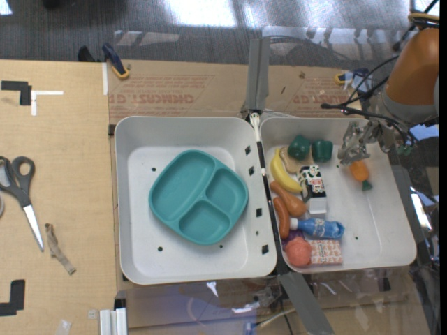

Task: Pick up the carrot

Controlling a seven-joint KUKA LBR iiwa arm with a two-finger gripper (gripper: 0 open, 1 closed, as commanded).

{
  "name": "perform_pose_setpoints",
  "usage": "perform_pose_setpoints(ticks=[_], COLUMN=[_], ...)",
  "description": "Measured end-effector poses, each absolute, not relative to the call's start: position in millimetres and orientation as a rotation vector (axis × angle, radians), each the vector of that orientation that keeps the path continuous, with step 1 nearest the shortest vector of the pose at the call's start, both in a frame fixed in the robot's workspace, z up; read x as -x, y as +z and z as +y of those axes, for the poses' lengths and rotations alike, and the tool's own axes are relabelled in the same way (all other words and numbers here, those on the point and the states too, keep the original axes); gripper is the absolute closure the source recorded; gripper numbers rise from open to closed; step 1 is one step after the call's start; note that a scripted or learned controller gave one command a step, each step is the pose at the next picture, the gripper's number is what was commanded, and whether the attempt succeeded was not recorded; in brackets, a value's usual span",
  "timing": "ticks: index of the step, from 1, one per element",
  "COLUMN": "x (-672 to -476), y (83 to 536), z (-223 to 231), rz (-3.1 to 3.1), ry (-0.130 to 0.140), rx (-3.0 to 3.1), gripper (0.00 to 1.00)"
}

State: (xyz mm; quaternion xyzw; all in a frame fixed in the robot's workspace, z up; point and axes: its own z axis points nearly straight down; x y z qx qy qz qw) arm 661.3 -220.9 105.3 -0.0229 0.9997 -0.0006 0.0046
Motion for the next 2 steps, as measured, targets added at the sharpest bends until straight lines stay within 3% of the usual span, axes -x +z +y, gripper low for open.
perform_pose_setpoints(ticks=[1, 2], x=[-545.9, -546.0], y=[92.3, 92.4], z=[-221.5, -221.3], rz=[3.007, 3.007], ry=[0.001, 0.001], rx=[0.901, 0.902], gripper=[1.00, 0.00])
